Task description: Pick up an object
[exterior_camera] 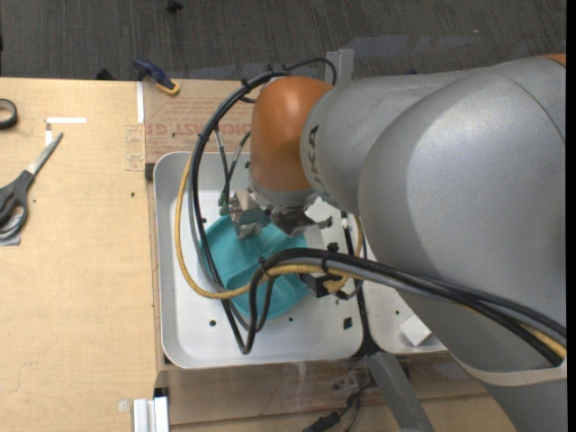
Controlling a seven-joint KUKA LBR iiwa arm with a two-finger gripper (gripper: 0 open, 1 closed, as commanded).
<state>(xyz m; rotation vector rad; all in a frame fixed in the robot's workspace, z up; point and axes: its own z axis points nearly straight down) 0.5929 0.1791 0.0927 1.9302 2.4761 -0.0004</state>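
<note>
your arm (450,196): smooth grey casing, black lettering by the wrist. orange band (283,133): rounded and glossy. cables (202,241): black and yellow, looped loosely alongside the wrist.

Teal object (241,257); white bin (171,277); orange-banded grey arm (432,178).

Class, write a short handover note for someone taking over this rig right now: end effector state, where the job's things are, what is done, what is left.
End effector: low inside the left bin, right over the teal object; whether it is open or shut is hidden by the wrist.
Teal object: lies on the bin floor, near the middle, partly under the arm's cables.
Scissors lie on the bench to the left, outside the bins.
Done: arm brought down to the teal object.
Left: confirm a grasp, then lift. Nothing is visibly held yet.
</note>
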